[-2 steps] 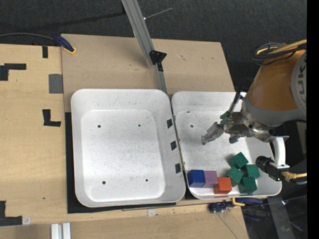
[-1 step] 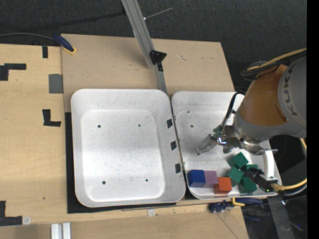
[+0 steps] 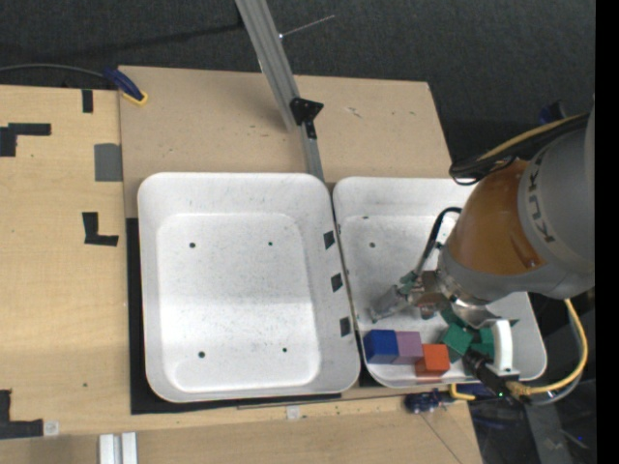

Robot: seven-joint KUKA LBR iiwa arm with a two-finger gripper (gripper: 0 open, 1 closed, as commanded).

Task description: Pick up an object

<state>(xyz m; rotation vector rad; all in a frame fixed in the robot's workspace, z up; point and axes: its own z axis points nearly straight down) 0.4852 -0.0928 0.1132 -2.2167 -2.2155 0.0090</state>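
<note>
Bench (image 3: 242, 124): a light wooden top bearing two shallow white bins side by side.
Left bin (image 3: 155, 259): the larger-looking tray, its speckled white floor showing a few small dark dots.
Right bin (image 3: 387, 201): holds the arm's wrist and a cluster of small blocks crowded into its near corner.
Arm (image 3: 522, 230): grey with an orange band, reaching in from the right and covering much of the right bin.
Gripper (image 3: 392, 303): low over the right bin's floor, just above the blocks; whether it is wide or narrow I cannot tell.
Green object (image 3: 458, 337): beside the wrist, partly hidden.
Blue block (image 3: 381, 345): nearest the divider, touching the purple block (image 3: 410, 345).
Orange block (image 3: 434, 359): just beside the purple one, at the near rim.
</note>
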